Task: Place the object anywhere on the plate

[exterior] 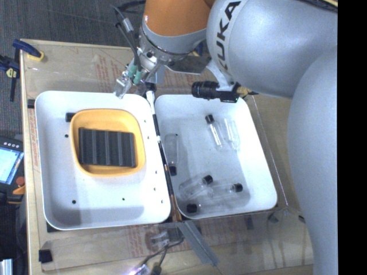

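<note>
A yellow plate (107, 121) with a dark ridged insert (108, 148) lies in the left white bin (57, 199). Several clear vials with black caps lie in the right white bin (261, 176): one (213, 129) near the back, one (171, 149) by the left wall, and others (202, 183) toward the front. My gripper (125, 85) hangs over the back rim of the left bin, near the divide between the bins and above the plate's far edge. I see no vial at its tip.
The bulky grey arm (275, 39) with its orange band (172, 4) covers the back right of the bench. A black fitting (215, 90) sits at the right bin's back rim. Clamps (28, 49) and a small screen (8, 165) lie at the left.
</note>
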Controlling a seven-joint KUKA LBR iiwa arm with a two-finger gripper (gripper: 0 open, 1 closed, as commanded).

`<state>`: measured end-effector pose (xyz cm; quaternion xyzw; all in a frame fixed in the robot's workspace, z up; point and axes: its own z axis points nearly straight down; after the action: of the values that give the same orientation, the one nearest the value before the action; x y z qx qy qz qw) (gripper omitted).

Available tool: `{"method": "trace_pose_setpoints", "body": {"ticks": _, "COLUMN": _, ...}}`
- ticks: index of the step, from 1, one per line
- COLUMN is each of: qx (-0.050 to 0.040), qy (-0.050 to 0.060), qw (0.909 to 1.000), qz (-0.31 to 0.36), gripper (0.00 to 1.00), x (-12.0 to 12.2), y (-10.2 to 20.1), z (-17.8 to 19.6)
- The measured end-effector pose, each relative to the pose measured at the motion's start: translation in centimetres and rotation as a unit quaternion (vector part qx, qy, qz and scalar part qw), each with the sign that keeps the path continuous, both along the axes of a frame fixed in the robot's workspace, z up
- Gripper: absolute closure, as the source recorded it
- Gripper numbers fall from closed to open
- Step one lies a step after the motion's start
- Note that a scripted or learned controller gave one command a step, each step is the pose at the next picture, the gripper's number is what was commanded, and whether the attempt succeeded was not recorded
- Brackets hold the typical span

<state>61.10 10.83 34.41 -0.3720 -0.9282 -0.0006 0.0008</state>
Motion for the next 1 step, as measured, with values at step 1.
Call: {"method": "trace_pose_setpoints", "body": {"ticks": 1, "qx": 0.0004, "qy": 0.0, "qw": 1.0, "qz": 0.002, "gripper": 1.0, "x": 0.04, "y": 0.09, "z": 0.95}}
